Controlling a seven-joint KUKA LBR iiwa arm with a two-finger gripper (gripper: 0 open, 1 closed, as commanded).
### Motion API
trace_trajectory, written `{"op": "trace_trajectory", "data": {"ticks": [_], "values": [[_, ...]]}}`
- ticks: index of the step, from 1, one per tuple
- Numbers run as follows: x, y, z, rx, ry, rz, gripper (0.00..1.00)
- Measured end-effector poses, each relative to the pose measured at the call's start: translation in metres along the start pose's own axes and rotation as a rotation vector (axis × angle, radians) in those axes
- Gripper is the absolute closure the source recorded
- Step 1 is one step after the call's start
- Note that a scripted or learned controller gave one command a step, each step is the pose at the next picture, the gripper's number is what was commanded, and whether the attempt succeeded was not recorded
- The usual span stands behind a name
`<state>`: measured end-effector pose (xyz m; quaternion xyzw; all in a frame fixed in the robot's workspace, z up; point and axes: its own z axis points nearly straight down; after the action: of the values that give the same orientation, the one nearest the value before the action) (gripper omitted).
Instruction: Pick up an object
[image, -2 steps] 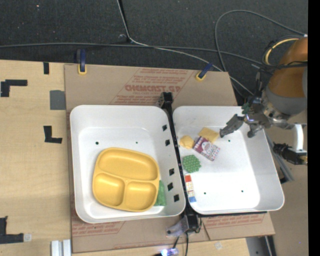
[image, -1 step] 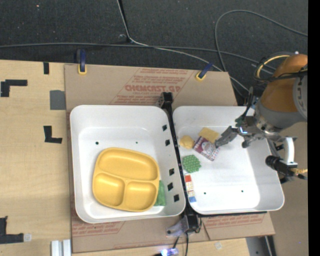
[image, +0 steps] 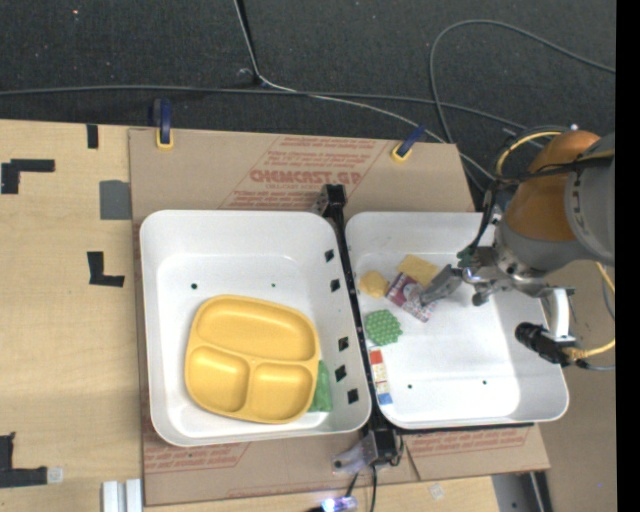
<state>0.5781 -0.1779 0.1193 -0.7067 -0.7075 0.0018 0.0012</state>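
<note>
Grey arm bent low over right bin, pincer near pink packet.

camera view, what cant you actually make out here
- Gripper: fingers too small and blurred in the camera view to tell whether they hold the pink packet.
- Green item: mostly hidden behind the yellow tray in the left bin.
- Small box at the right bin's edge: label too small to read.

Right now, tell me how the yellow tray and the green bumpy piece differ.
The yellow tray lies in the left bin; the green bumpy piece lies in the right bin. The tray is far larger. It has three compartments; the green piece is a small studded lump. Both lie untouched.
</note>
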Motion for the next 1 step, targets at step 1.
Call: {"op": "trace_trajectory", "data": {"ticks": [1], "values": [[-0.0001, 0.002, 0.0316, -0.006, 0.001, 0.0, 0.0]]}}
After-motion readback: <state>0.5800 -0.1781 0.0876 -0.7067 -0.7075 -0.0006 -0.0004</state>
